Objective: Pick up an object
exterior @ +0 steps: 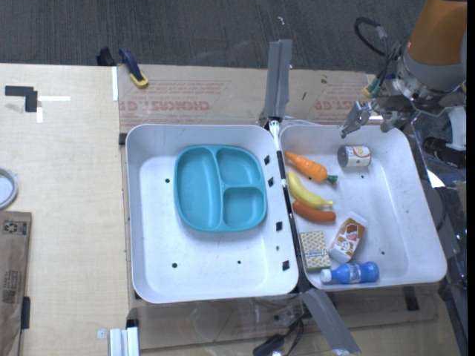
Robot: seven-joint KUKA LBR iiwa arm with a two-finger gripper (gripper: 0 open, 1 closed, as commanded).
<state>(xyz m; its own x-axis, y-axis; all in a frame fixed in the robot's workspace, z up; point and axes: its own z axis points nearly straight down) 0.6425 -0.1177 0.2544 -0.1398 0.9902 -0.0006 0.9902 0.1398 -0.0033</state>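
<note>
The right bin (415,221) holds a small can (355,156) lying on its side, an orange carrot (308,167), a yellow banana (306,190), a red sausage (314,212), a small tan box (314,249), a little carton (346,238) and a blue bottle (350,274). My gripper (369,124) hangs over the bin's far edge, just above and behind the can. Its fingers are spread open with nothing between them.
The left bin (148,221) carries a blue divided plate (220,188). A grey post (278,80) stands behind the seam between the bins. A roll of tape (6,190) lies at the far left of the bench.
</note>
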